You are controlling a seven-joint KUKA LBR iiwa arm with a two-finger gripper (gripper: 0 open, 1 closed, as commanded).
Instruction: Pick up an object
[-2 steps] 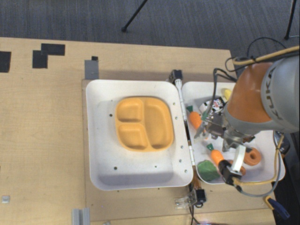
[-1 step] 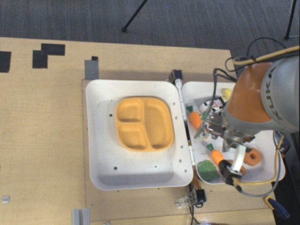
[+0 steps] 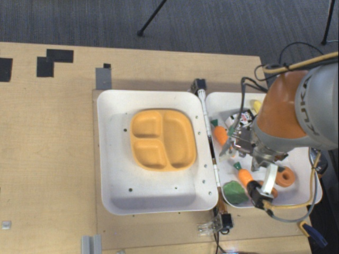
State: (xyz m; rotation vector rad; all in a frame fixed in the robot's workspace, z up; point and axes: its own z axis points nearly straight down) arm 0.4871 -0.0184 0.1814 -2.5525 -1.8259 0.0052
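Where the grey arm [image 3: 312, 102] bends over the right bin [image 3: 315, 194], part of its maker's lettering, "UK", reads on the shell beside the orange band, and the gripper [image 3: 241, 144] hangs low among the clutter, its finger state impossible to tell. Around it lie an orange carrot-shaped piece [image 3: 219, 135] by the bin's left edge, another [image 3: 244, 176] further toward the near edge, a green lump [image 3: 234, 191] in the near-left corner and an orange ring [image 3: 285, 178]. A smooth yellow-orange divided plate [image 3: 161, 139] sits mid left bin [image 3: 114, 194].

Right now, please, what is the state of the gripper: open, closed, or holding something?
Gripper: it is low over the right bin among the toys, but whether it is open or closed cannot be told from the camera view.
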